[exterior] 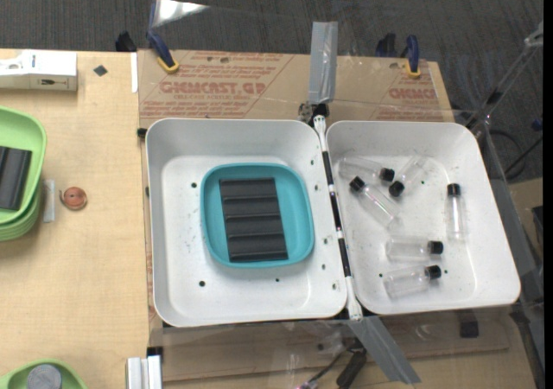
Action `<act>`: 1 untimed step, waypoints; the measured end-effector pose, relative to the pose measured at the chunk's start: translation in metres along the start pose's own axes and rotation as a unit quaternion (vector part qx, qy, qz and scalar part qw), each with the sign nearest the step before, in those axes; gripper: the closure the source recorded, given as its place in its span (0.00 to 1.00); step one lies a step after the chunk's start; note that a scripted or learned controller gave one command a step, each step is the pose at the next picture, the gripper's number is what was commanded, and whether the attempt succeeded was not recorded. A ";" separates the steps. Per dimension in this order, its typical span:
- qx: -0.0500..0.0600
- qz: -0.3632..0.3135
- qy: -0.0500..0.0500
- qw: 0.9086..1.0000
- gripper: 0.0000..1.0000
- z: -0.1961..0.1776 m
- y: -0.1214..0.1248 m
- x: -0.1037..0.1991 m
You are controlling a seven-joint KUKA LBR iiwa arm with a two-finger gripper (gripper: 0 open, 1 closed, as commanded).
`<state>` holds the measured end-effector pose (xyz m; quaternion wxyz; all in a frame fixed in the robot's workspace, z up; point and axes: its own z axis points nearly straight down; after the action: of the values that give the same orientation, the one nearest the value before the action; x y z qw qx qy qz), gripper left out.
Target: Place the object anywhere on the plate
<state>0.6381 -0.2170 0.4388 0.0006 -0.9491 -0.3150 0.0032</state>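
Left bin [173,232]: teal plate [257,215] carrying a black ribbed insert [252,220] | Right bin [484,206]: clear vials with black caps [373,197], scattered, lying flat, well apart from plate | Gripper: state cannot be told | Plate bears no vial.

bins [173,292]: glossy white plastic | plate [212,206]: smooth teal plastic | vials [413,249]: clear, black caps | bench [78,292]: pale wood

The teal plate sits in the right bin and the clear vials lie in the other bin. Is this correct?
Not quite. The camera view shows the teal plate in the left bin; the vials lie in the right bin.
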 end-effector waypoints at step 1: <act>0.000 0.000 0.000 1.000 0.00 0.000 0.000 0.000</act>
<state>0.6381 -0.2170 0.4388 0.0006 -0.9491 -0.3150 0.0032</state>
